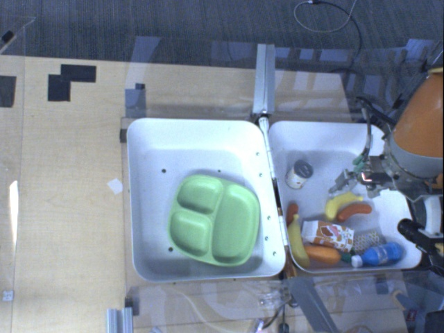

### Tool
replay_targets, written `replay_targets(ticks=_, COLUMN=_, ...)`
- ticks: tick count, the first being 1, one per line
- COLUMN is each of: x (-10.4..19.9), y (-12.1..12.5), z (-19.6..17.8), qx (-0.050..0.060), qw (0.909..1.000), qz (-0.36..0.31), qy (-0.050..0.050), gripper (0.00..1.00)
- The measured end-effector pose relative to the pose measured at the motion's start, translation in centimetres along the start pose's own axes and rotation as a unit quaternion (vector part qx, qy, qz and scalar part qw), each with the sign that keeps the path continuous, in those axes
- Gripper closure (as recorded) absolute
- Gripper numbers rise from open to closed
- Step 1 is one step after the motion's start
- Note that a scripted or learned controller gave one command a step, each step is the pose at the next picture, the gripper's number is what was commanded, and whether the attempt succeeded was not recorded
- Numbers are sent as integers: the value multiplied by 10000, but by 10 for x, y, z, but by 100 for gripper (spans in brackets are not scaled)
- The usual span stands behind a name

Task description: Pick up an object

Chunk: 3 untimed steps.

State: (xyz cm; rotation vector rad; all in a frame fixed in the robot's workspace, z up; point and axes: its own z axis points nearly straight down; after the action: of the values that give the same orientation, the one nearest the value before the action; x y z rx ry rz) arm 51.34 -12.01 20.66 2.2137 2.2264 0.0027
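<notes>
In the camera view, the pick looks barely begun. The gripper [352,175] hangs low over the right bin [326,139], above the small yellow banana [341,202] and the red sausage [354,211] that lie touching each other. Its fingers [343,182] seem spread apart, with nothing between them, though the metal parts are small and partly blurred. So nothing is lifted yet, as far as I can judge; closing on a thing and raising it are both left to do. Which object is the target I cannot tell for sure, but the banana and sausage just below the fingers are the likeliest.

The right bin holds all the loose things. A small grey-topped jar [300,173] stands near the bin's left wall, well apart from the gripper. A long yellow banana [297,239] lies along the left wall toward the near corner. Beside it sits a red and white carton [329,235], with an orange carrot [323,254] just below it, touching. A blue bottle [379,254] with a white cap lies on its side at the near right, and a grey mesh-like thing [368,238] rests just above it.

The left bin [152,207] holds a single green divided plate [215,219], lying flat toward the near side, its three compartments bare.

Both bins sit side by side on the pale wooden bench [62,186].
</notes>
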Motion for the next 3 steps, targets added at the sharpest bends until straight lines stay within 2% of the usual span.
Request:
replay_targets(ticks=1, x=-15, y=4, z=118, qx=-46, qw=9906, qz=-1366, qy=-13, gripper=0)
replay_targets(ticks=2, x=-41, y=-21, z=107, qx=-47, qw=9358, qz=-3524, qy=-34, gripper=0)
replay_targets(ticks=3, x=-55, y=-2, z=118, qx=-35, qw=9206, qz=-3904, qy=-16, gripper=0)
